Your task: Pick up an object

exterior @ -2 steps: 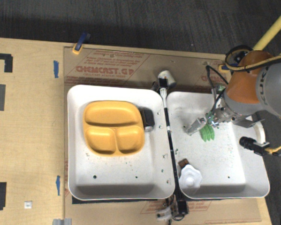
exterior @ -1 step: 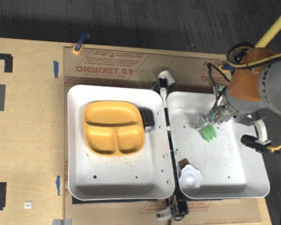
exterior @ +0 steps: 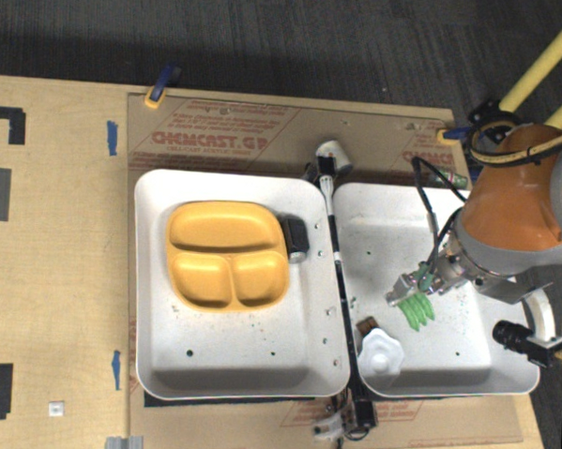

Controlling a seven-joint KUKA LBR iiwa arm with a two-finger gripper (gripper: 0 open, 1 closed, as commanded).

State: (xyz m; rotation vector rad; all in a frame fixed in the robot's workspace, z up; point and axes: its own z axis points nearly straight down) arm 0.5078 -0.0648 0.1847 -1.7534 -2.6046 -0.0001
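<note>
Two bins are sitting side by side on the bench, the left bin [exterior: 152, 353] touching the right bin [exterior: 470, 379] along a shared middle edge. A divided tray [exterior: 229, 254] is lying in the left bin, toward its far side, with a small dark object [exterior: 294, 236] just beside the tray's right edge. In the right bin, the gripper [exterior: 411, 289] is hanging near the middle, touching a ridged object [exterior: 419, 312] on its near side. A small cup-like item [exterior: 380, 352] is resting in that bin's near left corner, and a tiny scrap [exterior: 365, 325] is lying just beyond it.
</note>
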